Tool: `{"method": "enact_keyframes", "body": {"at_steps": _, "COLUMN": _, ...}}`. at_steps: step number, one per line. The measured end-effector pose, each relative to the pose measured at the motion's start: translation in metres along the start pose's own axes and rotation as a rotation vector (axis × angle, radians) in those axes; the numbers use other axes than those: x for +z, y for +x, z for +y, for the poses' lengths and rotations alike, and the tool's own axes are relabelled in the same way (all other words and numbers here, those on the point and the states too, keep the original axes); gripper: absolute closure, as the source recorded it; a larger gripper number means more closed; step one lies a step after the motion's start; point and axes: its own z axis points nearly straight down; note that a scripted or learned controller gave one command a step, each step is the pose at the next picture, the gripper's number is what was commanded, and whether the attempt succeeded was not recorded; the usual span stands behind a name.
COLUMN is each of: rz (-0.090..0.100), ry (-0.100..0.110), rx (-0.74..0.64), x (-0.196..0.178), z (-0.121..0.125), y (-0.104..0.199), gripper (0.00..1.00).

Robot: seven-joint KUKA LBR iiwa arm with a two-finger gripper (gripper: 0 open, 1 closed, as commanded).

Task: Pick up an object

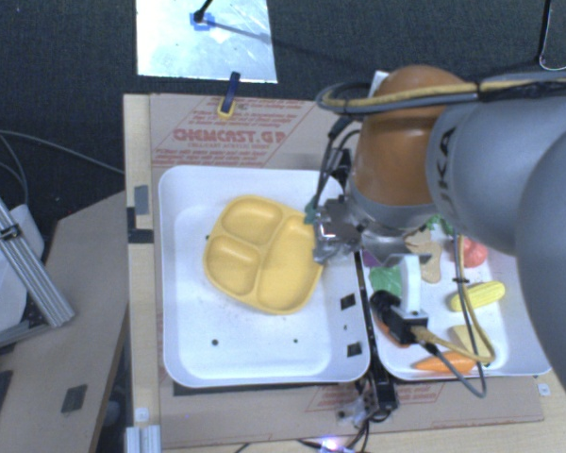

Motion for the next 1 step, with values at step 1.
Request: {"method": "enact_keyframes", "body": {"at_steps": 1, "rz": 0.001, "ry": 0.004, "rx": -0.007, "x": 0.0538, "z": -0.0223, "y": 0.0357, "gripper": 1.0}}
